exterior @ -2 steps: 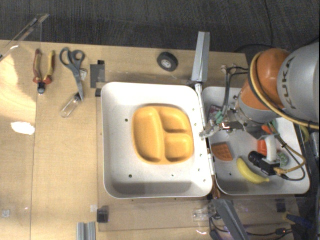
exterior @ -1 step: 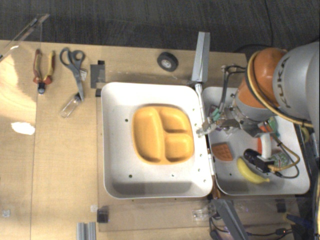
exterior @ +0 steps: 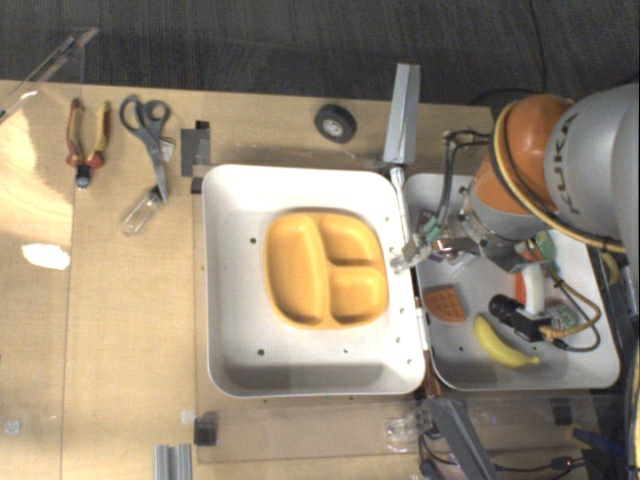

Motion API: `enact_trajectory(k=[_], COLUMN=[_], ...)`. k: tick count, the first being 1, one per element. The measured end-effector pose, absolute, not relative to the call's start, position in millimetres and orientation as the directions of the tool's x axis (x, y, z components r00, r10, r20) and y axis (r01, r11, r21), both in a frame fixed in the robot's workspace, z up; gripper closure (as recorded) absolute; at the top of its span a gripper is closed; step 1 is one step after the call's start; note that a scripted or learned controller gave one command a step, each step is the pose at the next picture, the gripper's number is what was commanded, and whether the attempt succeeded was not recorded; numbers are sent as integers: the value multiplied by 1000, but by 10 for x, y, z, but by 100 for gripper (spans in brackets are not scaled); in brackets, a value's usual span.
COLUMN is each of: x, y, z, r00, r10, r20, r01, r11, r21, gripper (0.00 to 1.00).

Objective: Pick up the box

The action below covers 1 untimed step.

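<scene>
– While the grey arm with the orange band (exterior: 560, 158) leans in over the right-hand shallow white bin (exterior: 600, 378), where is the box?

– My best guess is the small flat orange-brown box (exterior: 445, 305). It lies in that bin's near-left part, close to the wall shared with the left-hand white bin (exterior: 240, 268).

– And the end effector (exterior: 412, 253)?

– It hangs near that shared wall, beyond the box and apart from it. I see nothing carried in it, and I cannot tell whether it is set wide or narrow.

– Why does the spot matter?

– The box lies flat, so it probably calls for a grasp from above. The wall stands close on one side and the yellow banana (exterior: 503, 342) lies near on the other. That leaves little room.

– The left bin?

– It holds a yellow plastic tray with three compartments (exterior: 327, 268), which has no part in this. The pick looks not yet begun.
</scene>
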<state>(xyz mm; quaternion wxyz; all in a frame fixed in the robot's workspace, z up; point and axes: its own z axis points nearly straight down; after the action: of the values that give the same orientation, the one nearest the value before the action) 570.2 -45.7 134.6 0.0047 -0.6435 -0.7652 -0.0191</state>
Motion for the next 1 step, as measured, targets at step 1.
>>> enact_trajectory(k=[1], x=[5771], y=[-452], z=[1281], r00=[-278], r10=[960], r20=[31], r01=[960], r11=[277], r21=[34], gripper=[0])
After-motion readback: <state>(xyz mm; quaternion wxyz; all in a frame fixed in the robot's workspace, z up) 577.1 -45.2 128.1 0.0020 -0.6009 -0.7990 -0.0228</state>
